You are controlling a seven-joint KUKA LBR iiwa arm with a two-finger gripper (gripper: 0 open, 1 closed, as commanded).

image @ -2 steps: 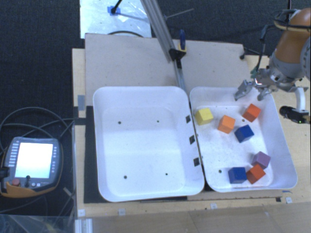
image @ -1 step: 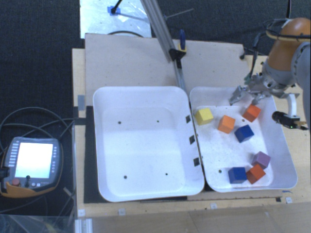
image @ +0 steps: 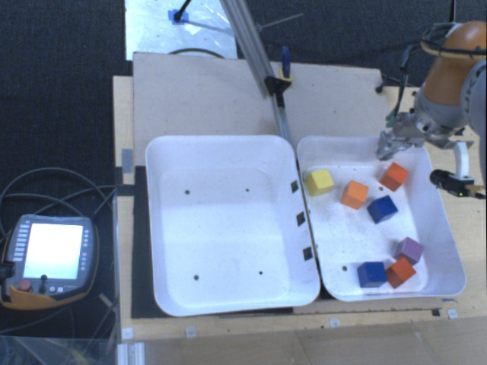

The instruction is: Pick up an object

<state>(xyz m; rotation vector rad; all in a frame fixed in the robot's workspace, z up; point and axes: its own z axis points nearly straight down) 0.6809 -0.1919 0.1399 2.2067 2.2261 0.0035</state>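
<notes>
Claw poised over the back of the right-hand bin, nothing held between its fingers as far as the view shows.

Working from the front edge back toward the claw (image: 389,147): a blue cube (image: 371,274), a red cube (image: 400,271) touching it and a purple cube (image: 409,249) sit clustered well in front of the claw; closer in lie a second blue cube (image: 382,208) and an orange cube (image: 354,195), with a yellow cube (image: 319,182) off to its side near the divider. Nearest, just in front of the claw, is a red-orange cube (image: 394,176), probably the target. Whether the claw is open or closed I cannot tell. The right bin (image: 441,226) keeps loose cubes within reach; the left bin (image: 228,226) lies well away.
</notes>
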